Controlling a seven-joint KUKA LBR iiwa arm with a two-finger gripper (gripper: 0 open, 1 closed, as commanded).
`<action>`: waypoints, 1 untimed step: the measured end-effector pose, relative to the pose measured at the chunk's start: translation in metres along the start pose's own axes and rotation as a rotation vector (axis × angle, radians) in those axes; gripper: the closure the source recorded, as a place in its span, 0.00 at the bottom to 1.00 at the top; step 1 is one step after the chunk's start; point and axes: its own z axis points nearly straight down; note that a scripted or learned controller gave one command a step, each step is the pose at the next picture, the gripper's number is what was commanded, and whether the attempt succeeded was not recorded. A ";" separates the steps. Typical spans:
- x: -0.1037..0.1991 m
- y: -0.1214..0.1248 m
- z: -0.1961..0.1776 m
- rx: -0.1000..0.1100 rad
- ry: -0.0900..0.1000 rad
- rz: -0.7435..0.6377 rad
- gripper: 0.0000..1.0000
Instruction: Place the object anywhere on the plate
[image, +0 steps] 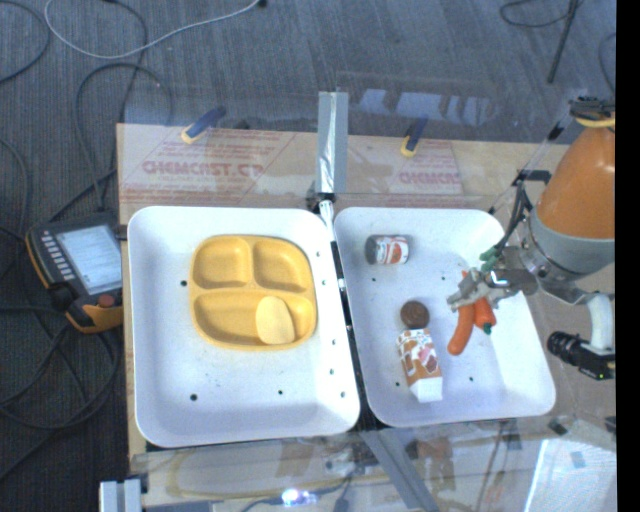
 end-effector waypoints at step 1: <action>0.156 0.011 -0.070 -0.001 0.003 -0.019 1.00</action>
